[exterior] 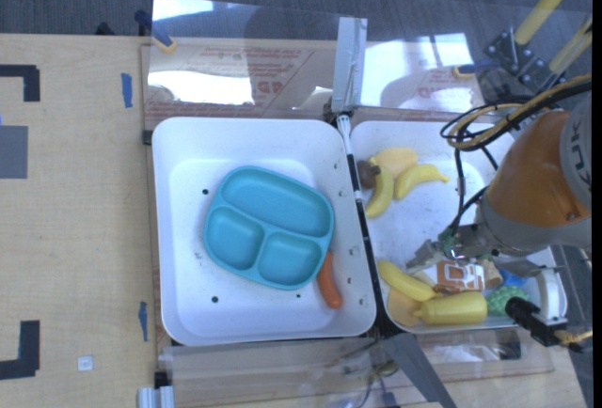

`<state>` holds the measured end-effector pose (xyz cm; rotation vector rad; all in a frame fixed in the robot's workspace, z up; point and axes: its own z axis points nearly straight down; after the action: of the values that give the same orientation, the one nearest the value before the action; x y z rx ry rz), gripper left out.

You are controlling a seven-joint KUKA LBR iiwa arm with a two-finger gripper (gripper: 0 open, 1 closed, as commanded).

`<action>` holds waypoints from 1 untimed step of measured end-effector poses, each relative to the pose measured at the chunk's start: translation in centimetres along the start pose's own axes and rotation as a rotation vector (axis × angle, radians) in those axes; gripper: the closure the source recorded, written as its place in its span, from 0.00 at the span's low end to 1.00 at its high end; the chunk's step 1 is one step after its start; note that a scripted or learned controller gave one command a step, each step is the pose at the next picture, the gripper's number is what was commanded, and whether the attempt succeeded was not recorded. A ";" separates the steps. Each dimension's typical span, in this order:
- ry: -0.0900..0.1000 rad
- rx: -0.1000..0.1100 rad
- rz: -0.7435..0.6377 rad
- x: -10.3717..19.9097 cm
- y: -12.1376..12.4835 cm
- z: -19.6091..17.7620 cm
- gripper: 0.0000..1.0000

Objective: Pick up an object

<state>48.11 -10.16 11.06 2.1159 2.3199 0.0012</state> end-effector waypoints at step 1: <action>-0.001 -0.009 0.010 -1.8 0.2 2.3 0.00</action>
<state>48.47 -11.91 8.71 2.1224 2.3048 0.0115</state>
